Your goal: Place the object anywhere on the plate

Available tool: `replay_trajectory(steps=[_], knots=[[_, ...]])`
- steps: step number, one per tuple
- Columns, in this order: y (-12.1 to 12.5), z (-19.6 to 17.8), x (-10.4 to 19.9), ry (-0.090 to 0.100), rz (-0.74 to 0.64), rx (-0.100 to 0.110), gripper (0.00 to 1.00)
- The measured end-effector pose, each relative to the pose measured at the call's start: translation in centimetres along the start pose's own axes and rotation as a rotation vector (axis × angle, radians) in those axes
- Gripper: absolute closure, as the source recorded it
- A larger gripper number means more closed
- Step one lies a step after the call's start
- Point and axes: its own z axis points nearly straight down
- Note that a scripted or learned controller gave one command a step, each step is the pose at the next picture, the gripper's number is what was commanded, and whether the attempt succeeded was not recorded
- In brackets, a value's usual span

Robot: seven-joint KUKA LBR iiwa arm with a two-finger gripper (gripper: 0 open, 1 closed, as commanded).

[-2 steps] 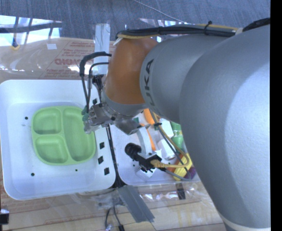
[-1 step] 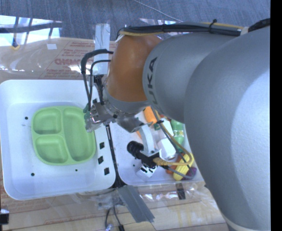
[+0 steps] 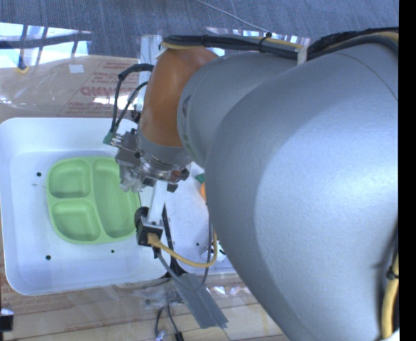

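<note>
A light green plate [image 3: 87, 201] with three compartments lies in the left white bin [image 3: 16, 190]. My gripper [image 3: 145, 190] hangs over the plate's right edge, below the orange wrist band [image 3: 167, 98]. The big grey arm covers the right bin. A small orange bit [image 3: 202, 183] peeks out beside the wrist; most of it is hidden and I cannot tell what it is. Nothing lies on the visible parts of the plate.
A clear plastic sheet over brown card [image 3: 66, 87] lies behind the left bin. A yellow cable [image 3: 187, 260] loops below the gripper. The wooden bench edge [image 3: 87, 311] runs along the front. The grey arm [image 3: 300, 183] blocks the right half of the view.
</note>
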Motion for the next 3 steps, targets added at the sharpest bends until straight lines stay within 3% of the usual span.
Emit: replay_trajectory(steps=[1,2,3], knots=[[-0.02,-0.01,0.03,0.0,-0.001,0.001,0.0],[-0.06,-0.94,0.15,-0.001,-0.012,0.003,1.0],[-0.11,-0.89,0.19,-0.002,-0.013,0.004,0.0]])
